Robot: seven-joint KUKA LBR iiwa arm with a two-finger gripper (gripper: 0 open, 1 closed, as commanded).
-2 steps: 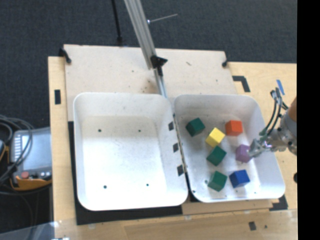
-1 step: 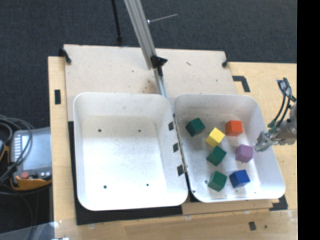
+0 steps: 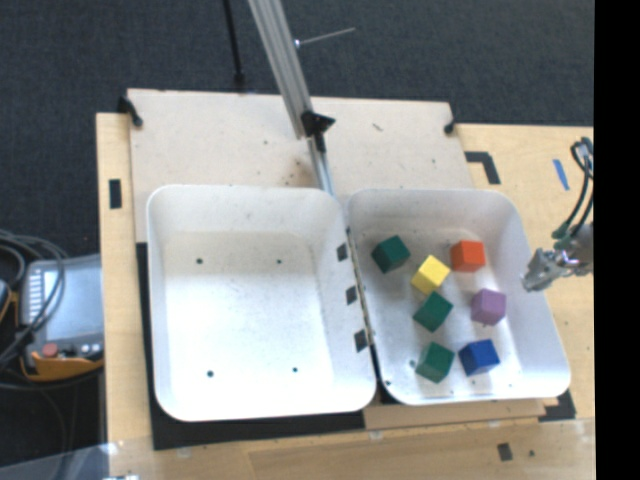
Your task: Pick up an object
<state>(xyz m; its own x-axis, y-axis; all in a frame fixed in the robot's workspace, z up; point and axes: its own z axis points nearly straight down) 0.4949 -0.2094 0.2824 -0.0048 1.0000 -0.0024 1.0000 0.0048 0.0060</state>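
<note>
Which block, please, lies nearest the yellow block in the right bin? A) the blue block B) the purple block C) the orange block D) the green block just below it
D: the yellow block almost touches the green block just below it, while the orange block, purple block and blue block lie farther off in the right bin.
</note>
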